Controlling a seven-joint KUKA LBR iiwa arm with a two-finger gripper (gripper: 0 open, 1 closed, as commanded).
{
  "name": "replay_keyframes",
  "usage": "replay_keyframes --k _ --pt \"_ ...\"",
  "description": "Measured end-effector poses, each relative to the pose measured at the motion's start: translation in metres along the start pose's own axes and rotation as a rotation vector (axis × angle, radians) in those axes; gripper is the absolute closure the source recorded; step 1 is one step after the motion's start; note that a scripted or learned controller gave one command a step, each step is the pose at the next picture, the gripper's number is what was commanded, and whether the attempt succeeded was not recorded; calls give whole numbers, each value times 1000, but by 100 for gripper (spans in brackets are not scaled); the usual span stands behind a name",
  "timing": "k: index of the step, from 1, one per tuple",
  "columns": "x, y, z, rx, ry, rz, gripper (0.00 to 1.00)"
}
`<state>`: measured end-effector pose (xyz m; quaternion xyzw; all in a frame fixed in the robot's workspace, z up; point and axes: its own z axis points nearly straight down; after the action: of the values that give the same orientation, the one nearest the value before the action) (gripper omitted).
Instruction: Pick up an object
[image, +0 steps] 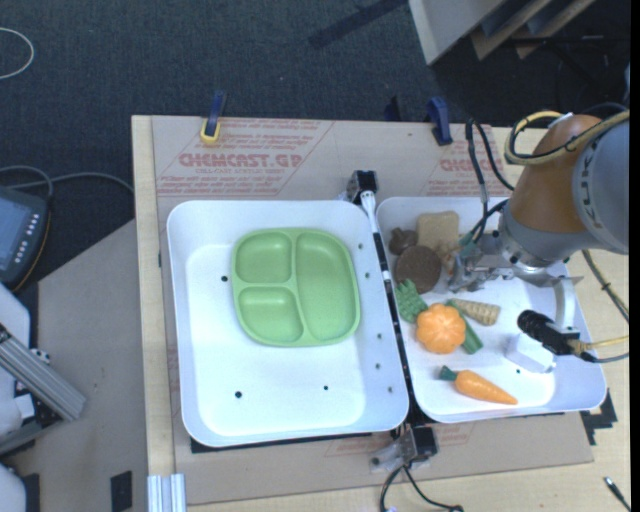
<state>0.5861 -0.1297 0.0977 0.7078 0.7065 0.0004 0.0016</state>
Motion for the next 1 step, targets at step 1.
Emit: replay_keyframes --k 1 --pt "4 4 -44 -3 0 -3 100"
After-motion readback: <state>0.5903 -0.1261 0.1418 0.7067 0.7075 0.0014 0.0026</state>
